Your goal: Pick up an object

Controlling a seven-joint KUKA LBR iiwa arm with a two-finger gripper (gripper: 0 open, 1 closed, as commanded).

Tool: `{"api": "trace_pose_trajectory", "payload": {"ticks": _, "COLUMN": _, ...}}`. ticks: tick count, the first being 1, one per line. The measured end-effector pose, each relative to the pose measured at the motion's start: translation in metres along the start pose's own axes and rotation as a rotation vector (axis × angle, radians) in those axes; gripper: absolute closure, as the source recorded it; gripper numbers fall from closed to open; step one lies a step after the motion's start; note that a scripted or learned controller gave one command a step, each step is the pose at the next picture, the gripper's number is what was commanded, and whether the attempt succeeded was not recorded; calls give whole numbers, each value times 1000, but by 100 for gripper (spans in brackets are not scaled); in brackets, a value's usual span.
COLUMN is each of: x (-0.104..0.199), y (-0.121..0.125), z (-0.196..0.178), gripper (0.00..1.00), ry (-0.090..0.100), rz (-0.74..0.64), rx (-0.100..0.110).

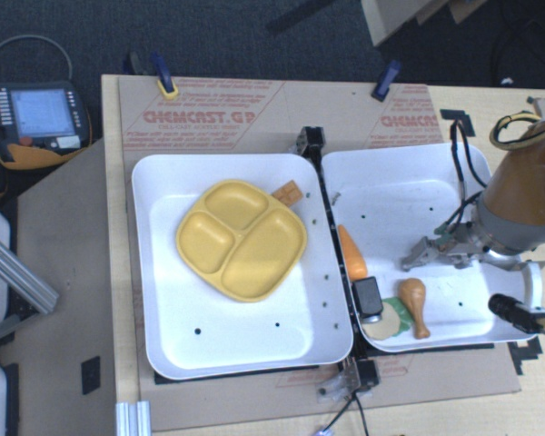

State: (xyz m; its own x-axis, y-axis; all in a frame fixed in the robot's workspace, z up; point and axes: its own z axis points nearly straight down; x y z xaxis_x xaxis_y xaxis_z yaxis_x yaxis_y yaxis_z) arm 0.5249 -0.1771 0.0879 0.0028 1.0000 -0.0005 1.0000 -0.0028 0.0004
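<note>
Right bin: carrot, black block, drumstick grouped near its left wall. Tool: low over bin floor, fingers spread, holding nothing. Step: approach. Next: shift nearer, over the drumstick, descend, close.

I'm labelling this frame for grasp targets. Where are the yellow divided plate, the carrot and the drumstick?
yellow divided plate (242, 240): camera view, centre where its dividers meet.
carrot (351, 253): camera view, mid-body.
drumstick (414, 300): camera view, the thick end.
</note>
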Motion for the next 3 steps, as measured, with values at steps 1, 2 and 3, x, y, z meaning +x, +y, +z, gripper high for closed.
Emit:
{"api": "trace_pose_trajectory", "payload": {"ticks": 1, "x": 2, "y": 5, "z": -17, "gripper": 100, "ry": 1, "rz": -4, "rx": -15}}
{"api": "trace_pose_trajectory", "payload": {"ticks": 2, "x": -5, "y": 13, "z": -67, "gripper": 100, "ry": 0, "rz": -3, "rx": 0}}
{"api": "trace_pose_trajectory", "payload": {"ticks": 3, "x": -10, "y": 14, "z": -130, "gripper": 100, "ry": -3, "rz": -4, "rx": -8}}
